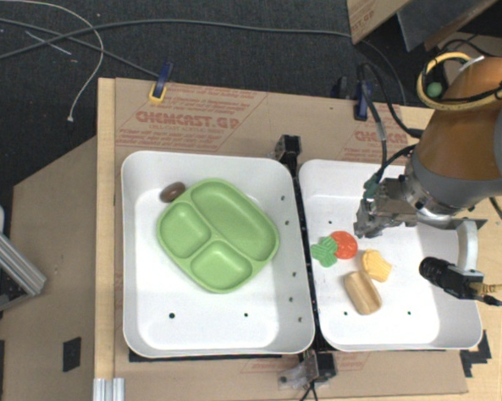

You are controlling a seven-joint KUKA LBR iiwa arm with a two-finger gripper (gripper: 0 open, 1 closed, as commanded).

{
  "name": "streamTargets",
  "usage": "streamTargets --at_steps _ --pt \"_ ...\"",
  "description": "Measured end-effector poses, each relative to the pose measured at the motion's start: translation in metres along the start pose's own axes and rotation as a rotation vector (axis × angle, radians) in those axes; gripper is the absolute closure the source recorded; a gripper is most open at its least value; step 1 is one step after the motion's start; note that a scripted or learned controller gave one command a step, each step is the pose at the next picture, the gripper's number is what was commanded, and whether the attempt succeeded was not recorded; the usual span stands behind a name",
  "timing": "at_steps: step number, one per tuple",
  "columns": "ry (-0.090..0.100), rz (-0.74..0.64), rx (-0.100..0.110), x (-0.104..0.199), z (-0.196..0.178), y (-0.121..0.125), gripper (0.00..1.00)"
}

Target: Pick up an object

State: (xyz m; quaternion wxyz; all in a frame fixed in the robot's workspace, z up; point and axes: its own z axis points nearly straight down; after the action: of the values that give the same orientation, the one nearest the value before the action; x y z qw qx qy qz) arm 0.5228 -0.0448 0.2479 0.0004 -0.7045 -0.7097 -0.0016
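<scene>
Gripper (370, 224) hovers above the right bin's (396, 331) toys; whether it is apart or together cannot be told.
The tan block (362, 293) looks light and stiff; gripping across its short sides should work.

Green plate (217, 234), white bins (143, 299), orange-banded arm (468, 124)

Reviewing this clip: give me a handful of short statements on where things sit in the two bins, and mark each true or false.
1. The green divided plate lies in the left bin. True.
2. A small brown object sits inside one of the plate's compartments. False: it lies on the bin floor beside the plate's upper left edge.
3. The tan cylinder lies in the right bin. True.
4. The tool hangs over the left bin. False: it is over the right bin, just above the red and green toy.
5. The yellow piece lies in the left bin. False: it is in the right bin, next to the cylinder.
</scene>
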Motion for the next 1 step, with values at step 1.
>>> streamTargets --at_steps 1 --pt "0.0 0.002 0.006 0.0509 0.0147 -0.0005 1.0"
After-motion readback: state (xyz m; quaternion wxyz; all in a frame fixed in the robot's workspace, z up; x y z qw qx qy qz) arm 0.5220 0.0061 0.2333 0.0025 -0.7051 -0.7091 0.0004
